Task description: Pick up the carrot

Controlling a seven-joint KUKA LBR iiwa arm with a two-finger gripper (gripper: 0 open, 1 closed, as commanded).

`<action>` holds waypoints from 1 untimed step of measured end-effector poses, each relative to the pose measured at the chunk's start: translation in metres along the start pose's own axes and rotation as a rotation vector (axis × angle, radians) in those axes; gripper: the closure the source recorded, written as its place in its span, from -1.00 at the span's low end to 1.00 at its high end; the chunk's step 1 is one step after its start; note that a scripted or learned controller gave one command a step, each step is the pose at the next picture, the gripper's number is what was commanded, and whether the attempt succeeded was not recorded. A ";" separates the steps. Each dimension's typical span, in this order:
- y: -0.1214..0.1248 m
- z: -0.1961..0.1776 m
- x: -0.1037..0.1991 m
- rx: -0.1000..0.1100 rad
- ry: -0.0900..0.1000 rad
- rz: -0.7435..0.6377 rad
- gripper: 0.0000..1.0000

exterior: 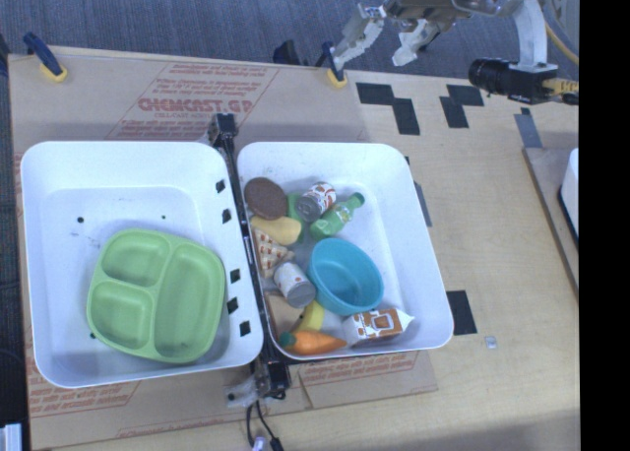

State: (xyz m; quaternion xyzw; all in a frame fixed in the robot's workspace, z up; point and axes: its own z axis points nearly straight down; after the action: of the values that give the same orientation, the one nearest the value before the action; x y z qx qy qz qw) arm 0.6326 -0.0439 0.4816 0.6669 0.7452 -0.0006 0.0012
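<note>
Gripper (386, 41) hangs released, fingers apart, at the upper right of the frame; the carrot (312, 344) lies at the right bin's (421, 242) lower edge.

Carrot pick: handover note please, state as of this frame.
Gripper: open, holding nothing, raised beyond the far edge of the bins, well away from the carrot.
Carrot: lies in the right bin at its near edge, beside a small carton and just in front of a yellow piece. A blue bowl sits just behind them.
Left bin: holds a green divided plate.
Done: nothing yet; carrot untouched.
Left: move over the near edge of the right bin, descend, grasp the carrot, lift. Tight neighbours may get in the way.
</note>
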 end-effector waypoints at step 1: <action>0.029 -0.063 0.046 0.003 -0.001 0.413 -1.00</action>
State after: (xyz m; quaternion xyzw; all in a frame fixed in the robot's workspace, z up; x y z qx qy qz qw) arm 0.6559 0.0055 0.5443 0.8055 0.5926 -0.0018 0.0008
